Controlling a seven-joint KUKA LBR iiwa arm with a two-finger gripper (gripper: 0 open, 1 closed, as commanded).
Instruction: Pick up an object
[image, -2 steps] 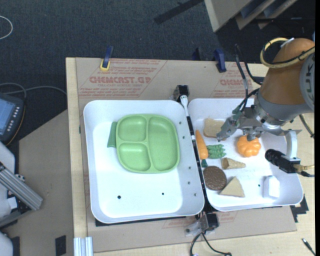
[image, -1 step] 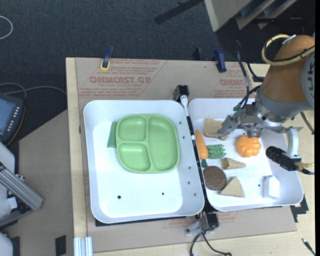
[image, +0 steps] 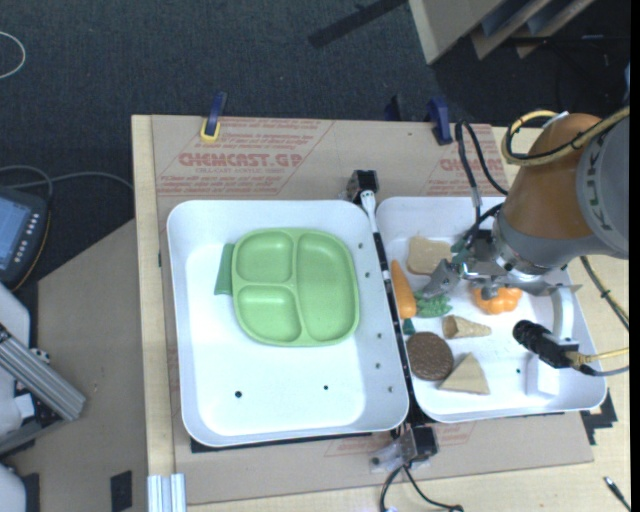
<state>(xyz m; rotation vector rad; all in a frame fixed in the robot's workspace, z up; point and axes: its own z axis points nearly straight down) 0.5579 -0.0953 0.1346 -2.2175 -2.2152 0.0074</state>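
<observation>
Where red "CHEMCAST GP" print crosses the board (image: 250, 150) at upper left, the gripper (image: 447, 283) sits low in the right bin (image: 560, 400), finger spread unreadable, beside an orange carrot-shaped piece (image: 402, 290).

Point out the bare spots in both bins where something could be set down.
Left bin: a wide bare strip between the green divided plate and the near rim, plus a narrower one along the left wall. Right bin: crowded; carrot, brown disc, wedges and the hand leave only slim gaps.
</observation>
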